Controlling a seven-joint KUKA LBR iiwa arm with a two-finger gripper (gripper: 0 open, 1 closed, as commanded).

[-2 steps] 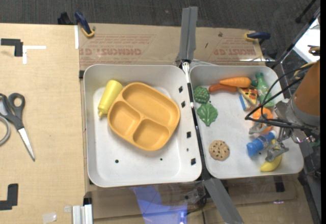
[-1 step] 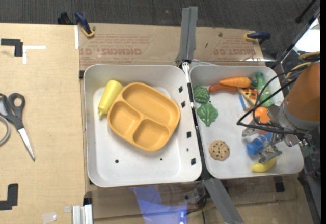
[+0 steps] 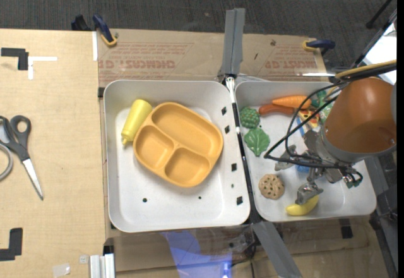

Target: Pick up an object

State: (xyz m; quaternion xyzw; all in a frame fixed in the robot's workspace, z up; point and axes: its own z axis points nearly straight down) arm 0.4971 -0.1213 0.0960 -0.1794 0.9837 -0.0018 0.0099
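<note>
My gripper (image 3: 308,193) hangs low over the front of the right bin (image 3: 334,210), under the arm's orange band (image 3: 360,115). It sits just above a small yellow banana (image 3: 302,208) at the bin's front wall; whether it touches the banana is unclear. A round speckled cookie (image 3: 272,186) lies to its left. Farther back lie a green leaf-shaped toy (image 3: 257,141), a bumpy green piece (image 3: 250,117) and an orange carrot (image 3: 287,104). The arm partly hides a blue object (image 3: 310,143) and some colourful pieces (image 3: 319,98).
The left bin (image 3: 120,201) holds an orange divided plate (image 3: 178,143) and a yellow bottle (image 3: 136,120) against its left side. Scissors (image 3: 22,150) lie on the wooden bench at far left. Cables (image 3: 287,144) loop off the wrist above the right bin.
</note>
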